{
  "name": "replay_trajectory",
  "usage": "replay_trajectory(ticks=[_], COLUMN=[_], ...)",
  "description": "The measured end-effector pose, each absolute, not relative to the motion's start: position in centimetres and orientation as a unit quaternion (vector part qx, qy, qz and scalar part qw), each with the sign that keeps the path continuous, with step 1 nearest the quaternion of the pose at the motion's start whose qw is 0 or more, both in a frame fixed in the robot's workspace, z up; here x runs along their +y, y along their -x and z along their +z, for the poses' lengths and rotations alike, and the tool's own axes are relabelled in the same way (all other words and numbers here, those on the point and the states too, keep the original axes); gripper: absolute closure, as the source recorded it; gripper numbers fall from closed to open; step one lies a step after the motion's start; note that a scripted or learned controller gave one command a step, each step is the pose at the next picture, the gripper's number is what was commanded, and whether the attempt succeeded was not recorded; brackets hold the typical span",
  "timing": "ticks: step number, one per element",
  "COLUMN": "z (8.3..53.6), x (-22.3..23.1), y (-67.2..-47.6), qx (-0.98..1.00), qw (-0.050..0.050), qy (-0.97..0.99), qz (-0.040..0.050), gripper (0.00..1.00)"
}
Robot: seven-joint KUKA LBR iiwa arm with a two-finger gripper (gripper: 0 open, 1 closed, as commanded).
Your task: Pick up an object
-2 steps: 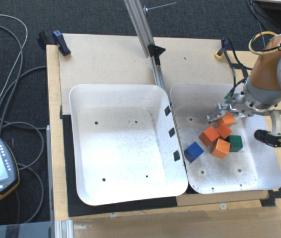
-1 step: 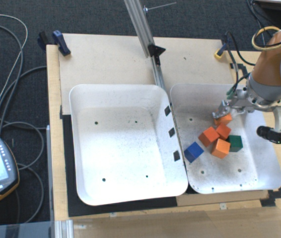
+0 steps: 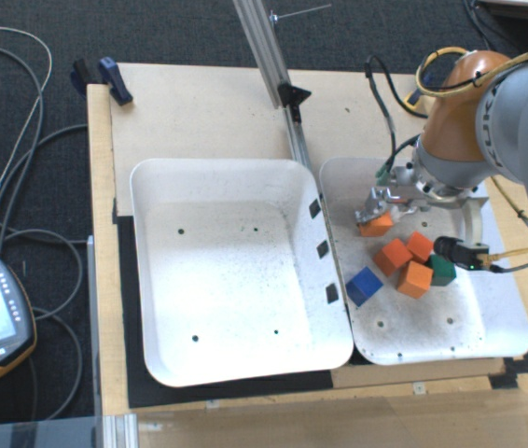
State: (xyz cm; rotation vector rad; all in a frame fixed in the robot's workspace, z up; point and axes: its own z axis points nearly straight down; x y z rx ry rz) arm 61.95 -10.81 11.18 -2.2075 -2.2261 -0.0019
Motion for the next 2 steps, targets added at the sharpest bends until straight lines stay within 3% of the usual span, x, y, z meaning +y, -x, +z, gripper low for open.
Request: replay_trajectory(ticks=[1, 2], z=[20.5, 23.2], x=[-4.3, 3.5], y=[-62.3, -67.3], qx=[-0.710, -0.711], qw=[-0.002, -0.001], qy=[0.704, 0.703], qz=[-0.0042, -0.0040], gripper=[1.00, 1.00])
